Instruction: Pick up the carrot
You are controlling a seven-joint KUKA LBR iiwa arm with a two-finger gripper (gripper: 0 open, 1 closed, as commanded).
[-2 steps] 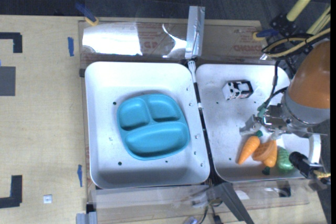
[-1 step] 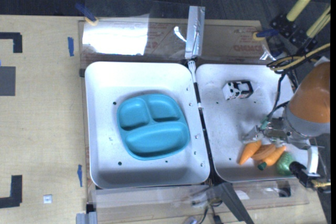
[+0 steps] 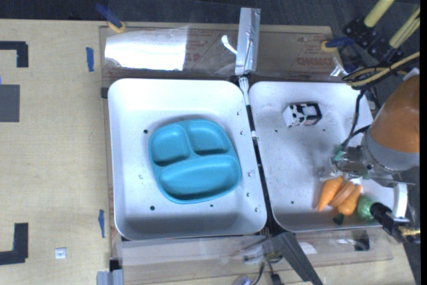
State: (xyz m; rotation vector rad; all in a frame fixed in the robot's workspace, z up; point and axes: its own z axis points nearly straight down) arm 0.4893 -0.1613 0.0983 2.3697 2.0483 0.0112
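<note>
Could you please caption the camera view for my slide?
Gripper poised over carrot in right bin; blue tray in left bin.

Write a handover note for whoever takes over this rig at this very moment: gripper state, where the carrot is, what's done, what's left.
Gripper: low in the right white bin, just above the orange toy carrot bunch with green top; finger state unclear.
Carrot: lying on the bin floor near the right wall, not visibly gripped.
Others: small black-and-white toy at that bin's back; blue divided plastic plate in the left white bin.
Done: approach. Left: grasp and lift.
</note>
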